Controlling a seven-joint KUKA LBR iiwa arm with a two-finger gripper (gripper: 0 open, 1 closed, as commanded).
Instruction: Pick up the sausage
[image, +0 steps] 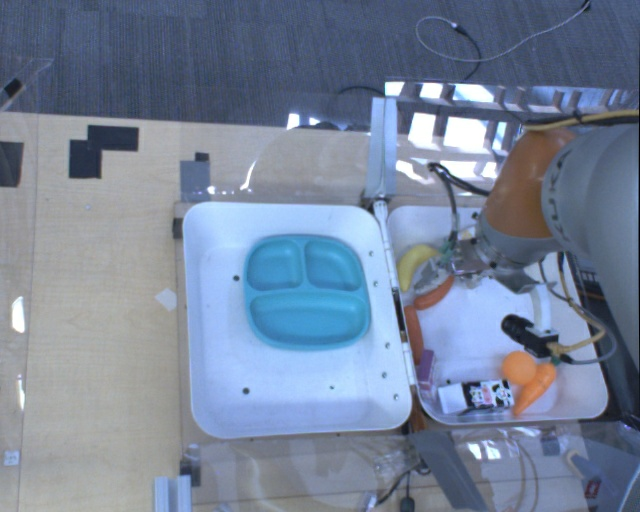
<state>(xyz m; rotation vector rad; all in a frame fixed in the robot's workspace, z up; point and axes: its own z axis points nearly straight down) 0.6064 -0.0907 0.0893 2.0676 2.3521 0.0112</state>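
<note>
In the right bin (575, 400), near its upper-left corner, the sausage (434, 293) lies slanted, reddish-orange, its upper end right at the gripper (457, 266). The gripper sits low over that end; jaw state can't be told from here, wrist and cables hide it, and contact with the sausage isn't clear either. A banana (414, 262) lies touching or just beside the sausage on its upper-left. Farther out: a slim red-brown stick (412, 330) along the bin's left wall, a carrot (537, 385) and an orange ball (518, 366) at lower right, and a small carton (476, 397) along the bottom edge. The left bin (215, 400) holds a blue divided plate (306, 292). Risks, as a judgement: the banana crowds the grasp and could get pinched or nudged instead; gripping at the sausage's tip could let it pivot or slip out; the bin wall close by limits clearance.
</note>
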